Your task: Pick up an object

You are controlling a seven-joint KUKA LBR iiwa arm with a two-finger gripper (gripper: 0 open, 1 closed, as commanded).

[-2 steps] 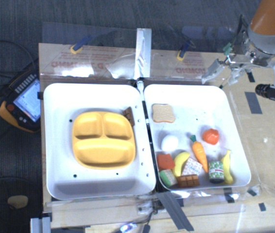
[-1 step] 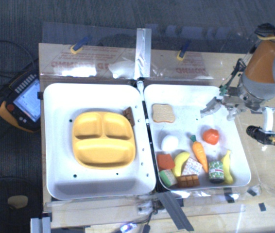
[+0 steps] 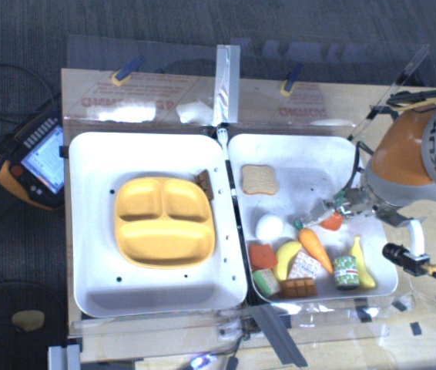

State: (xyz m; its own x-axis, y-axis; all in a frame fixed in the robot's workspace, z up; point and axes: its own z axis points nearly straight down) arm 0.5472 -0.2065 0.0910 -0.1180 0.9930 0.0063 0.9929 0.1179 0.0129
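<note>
Working the end effector (image 3: 340, 206) low over the small red tomato-like toy (image 3: 331, 222) just right of the orange plastic carrot (image 3: 315, 249), I'd centre before closing; its grip state I cannot tell.

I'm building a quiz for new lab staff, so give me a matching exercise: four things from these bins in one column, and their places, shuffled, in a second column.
Things:
1. yellow tray
2. toast slice
3. white egg
4. green can

Places:
A. right bin, near its front wall, beside a banana
B. right bin, far left corner
C. middle of the left bin
D. right bin, just left of the carrot

Pairs: 1-C, 2-B, 3-D, 4-A
</note>
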